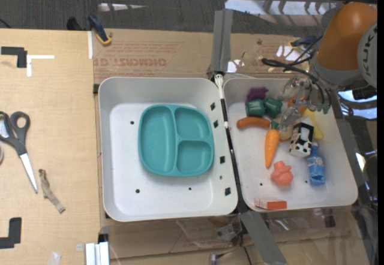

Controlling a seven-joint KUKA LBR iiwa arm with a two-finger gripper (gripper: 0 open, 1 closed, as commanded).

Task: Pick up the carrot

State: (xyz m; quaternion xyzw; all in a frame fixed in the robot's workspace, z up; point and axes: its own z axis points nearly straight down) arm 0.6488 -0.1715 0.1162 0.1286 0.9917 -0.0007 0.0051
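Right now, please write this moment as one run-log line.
carrot: lying in right bin | gripper: above bin, near carrot top | grasp: not seen

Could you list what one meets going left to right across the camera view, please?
scissors → teal divided plate → orange sausage → carrot → cow figure → blue bottle
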